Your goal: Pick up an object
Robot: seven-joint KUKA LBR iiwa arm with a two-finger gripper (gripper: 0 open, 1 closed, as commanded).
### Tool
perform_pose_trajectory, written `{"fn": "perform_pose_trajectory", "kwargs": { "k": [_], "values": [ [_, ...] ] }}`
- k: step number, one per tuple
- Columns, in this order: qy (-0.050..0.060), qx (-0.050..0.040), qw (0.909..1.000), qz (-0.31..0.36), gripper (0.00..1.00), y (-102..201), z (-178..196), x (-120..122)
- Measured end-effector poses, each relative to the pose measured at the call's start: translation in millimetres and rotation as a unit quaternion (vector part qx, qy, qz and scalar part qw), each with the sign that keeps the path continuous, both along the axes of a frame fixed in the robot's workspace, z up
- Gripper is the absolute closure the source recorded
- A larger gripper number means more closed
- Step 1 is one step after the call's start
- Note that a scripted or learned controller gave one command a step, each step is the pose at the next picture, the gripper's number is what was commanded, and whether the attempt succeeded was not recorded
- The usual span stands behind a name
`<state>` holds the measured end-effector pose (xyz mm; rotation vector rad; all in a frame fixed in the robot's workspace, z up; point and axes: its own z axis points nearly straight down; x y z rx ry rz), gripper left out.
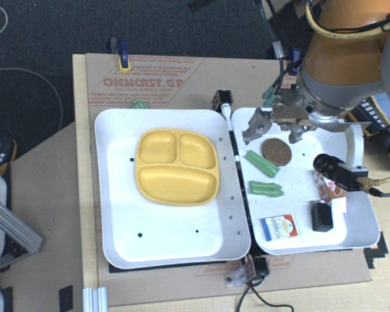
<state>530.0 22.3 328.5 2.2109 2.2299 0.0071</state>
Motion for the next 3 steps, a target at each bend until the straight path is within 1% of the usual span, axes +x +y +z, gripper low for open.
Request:
{"fn": "perform_pose_trajectory", "kwargs": {
  "k": [1, 2, 3],
  "values": [
    [0.011, -0.0009, 0.9999, -0.003, 0.00, 35, -153, -18],
    [-0.007, 0.0022, 1.0000, 0.000, 0.00, 90, 95, -51],
    [0.000, -0.0011, 1.0000, -0.003, 1.00, 88, 97, -50]
  ]
}}
